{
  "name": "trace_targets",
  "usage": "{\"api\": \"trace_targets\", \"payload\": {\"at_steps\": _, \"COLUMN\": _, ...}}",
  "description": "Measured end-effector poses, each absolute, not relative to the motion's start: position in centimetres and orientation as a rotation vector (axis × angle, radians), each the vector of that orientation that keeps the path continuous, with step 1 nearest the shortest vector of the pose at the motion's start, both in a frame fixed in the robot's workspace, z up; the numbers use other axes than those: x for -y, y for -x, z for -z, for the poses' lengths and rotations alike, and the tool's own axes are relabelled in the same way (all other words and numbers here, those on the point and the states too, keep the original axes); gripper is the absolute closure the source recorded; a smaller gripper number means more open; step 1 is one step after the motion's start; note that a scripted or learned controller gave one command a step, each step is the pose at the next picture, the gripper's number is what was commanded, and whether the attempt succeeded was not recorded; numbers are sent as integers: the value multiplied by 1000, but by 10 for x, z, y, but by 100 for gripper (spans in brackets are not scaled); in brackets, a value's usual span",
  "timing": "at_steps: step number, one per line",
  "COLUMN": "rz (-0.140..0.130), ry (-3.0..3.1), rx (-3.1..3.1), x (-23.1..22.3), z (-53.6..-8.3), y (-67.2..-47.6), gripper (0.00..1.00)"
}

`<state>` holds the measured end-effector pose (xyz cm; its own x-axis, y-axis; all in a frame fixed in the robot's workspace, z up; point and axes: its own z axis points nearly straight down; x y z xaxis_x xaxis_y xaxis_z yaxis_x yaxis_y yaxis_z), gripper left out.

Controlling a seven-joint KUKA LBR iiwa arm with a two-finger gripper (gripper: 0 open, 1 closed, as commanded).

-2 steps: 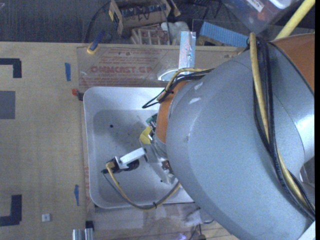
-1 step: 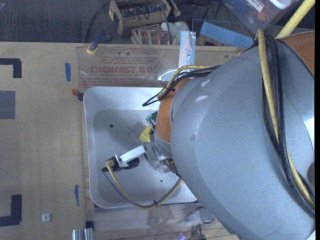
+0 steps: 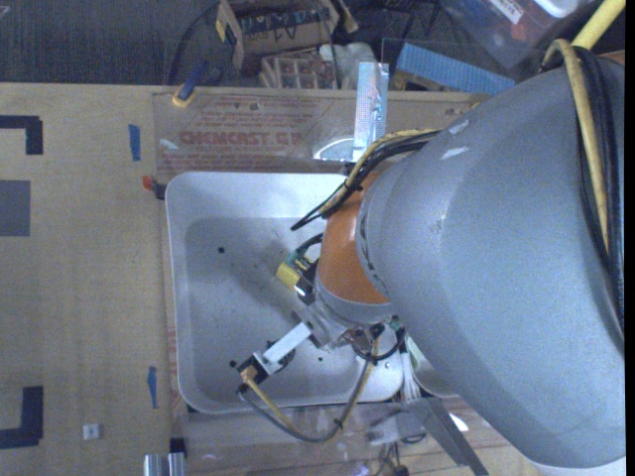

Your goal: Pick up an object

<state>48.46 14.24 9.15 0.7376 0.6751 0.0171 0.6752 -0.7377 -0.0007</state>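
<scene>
Camera view looks down on a pale wooden bench (image 3: 79, 266) with a shallow white bin (image 3: 193, 305) near the centre. From 3 o'clock the grey arm (image 3: 496, 266) reaches in and covers the right half of the scene. Its orange band (image 3: 342, 266) hangs over the bin's 3 o'clock side, and the wrist below the band points toward 7 o'clock, over the bin floor. The jaws are hidden under the wrist, so I cannot tell whether they are wide, narrow or holding anything. A small yellow-and-green thing (image 3: 291, 270) shows at the band's 9 o'clock edge, over the middle of the bin. I cannot tell whether it is an object lying in the bin or a piece of the arm. Toward the bin's 10 o'clock a tiny dark speck (image 3: 220, 251) sits on the floor, too small to name. Just beyond the bin's 12 o'clock rim lies a clear panel (image 3: 248, 132) with red lettering. A strip of blue tape (image 3: 134, 143) marks the bench at 10 o'clock.
</scene>
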Motion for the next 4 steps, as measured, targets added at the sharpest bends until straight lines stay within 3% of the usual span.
{"api": "trace_targets", "payload": {"at_steps": 1, "rz": 25, "ry": 2924, "rx": 1172, "x": -182, "z": -91, "y": -484, "gripper": 100}}
{"api": "trace_targets", "payload": {"at_steps": 2, "rz": 13, "ry": 2640, "rx": 1716, "x": -192, "z": -91, "y": -484, "gripper": 100}}
{"api": "trace_targets", "payload": {"at_steps": 3, "rz": 22, "ry": 2928, "rx": 1141, "x": -106, "z": -91, "y": -509, "gripper": 100}}
{"api": "trace_targets", "payload": {"at_steps": 4, "rz": 18, "ry": 2687, "rx": 1644, "x": -165, "z": -91, "y": -531, "gripper": 100}}
